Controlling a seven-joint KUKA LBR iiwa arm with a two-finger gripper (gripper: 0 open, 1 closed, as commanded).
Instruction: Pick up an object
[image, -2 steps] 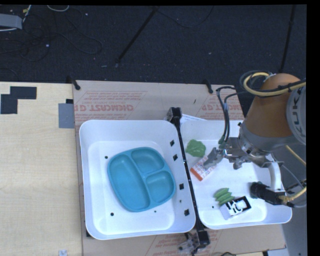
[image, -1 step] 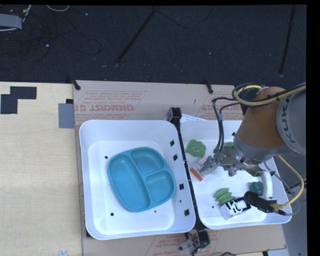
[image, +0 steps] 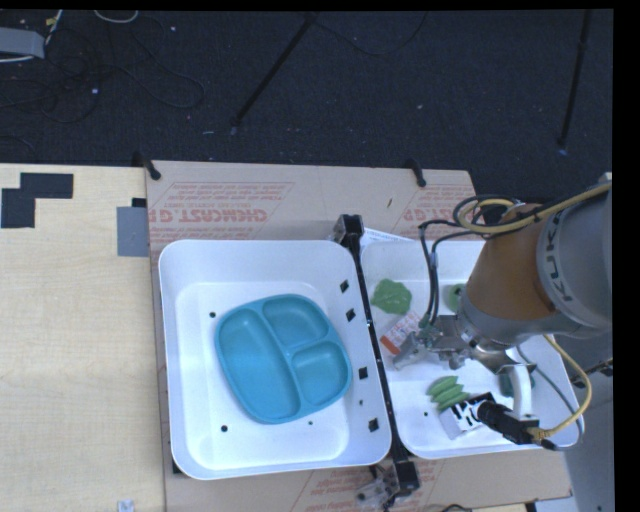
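Surface (image: 70, 330) is sitting under everything, light wood on the left, with a cardboard sheet (image: 250, 200) lying on it under both bins.

Left bin (image: 190, 270) is holding a blue divided plate (image: 283, 355), three compartments, lying flat and turned at a slant, roughly centred in the bin.

Right bin (image: 400, 440) is butting up against the left one along a black clamp strip (image: 365, 340) running between them.

Arm (image: 525, 275) is reaching in from the right, orange band showing over the right bin, black and yellow cables looping off it. It is covering a good part of that bin.

End effector (image: 425, 345) is hanging low over the middle of the right bin, close to the divider. Can't tell how it is set at this angle.

Loose things in the right bin: a green leafy piece (image: 392, 296) sitting near the top left, a reddish-white piece (image: 396, 336) just left of the end effector, a green pod-shaped piece (image: 446, 390) lying just below it, and a black-and-white piece (image: 466, 413) touching or nearly touching the pod toward the near edge. Nothing visibly lifted.
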